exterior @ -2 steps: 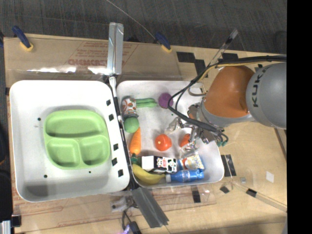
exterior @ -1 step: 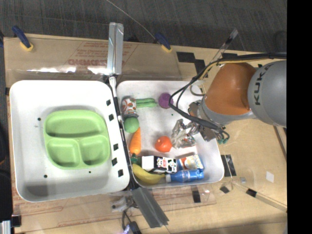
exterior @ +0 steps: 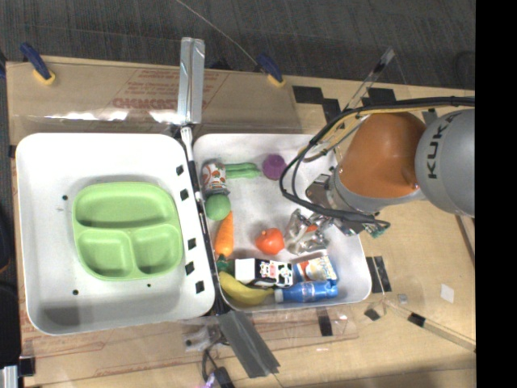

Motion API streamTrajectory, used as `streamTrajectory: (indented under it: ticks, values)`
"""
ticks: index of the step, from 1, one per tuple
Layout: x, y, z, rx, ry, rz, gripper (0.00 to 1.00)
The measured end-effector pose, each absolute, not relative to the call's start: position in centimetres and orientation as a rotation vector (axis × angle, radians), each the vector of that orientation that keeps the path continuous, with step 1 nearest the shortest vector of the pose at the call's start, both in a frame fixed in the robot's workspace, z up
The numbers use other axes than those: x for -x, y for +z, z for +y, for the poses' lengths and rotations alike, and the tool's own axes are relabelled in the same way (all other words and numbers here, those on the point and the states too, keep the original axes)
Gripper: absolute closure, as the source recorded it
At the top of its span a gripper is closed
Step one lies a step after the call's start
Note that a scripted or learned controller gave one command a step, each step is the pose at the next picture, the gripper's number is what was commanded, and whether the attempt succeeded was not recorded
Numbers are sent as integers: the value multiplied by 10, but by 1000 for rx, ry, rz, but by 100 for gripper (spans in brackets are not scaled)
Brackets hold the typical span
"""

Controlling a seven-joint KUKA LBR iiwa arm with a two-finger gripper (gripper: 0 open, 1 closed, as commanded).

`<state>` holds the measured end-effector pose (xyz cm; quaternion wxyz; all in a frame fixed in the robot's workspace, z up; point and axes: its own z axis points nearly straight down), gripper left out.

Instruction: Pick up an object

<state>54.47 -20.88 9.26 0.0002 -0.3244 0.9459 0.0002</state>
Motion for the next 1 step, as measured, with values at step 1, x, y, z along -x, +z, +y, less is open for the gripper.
streamTrajectory:
  ticks: [1]
  values:
    - [-570,216,-189,1042,-13,2952,100]
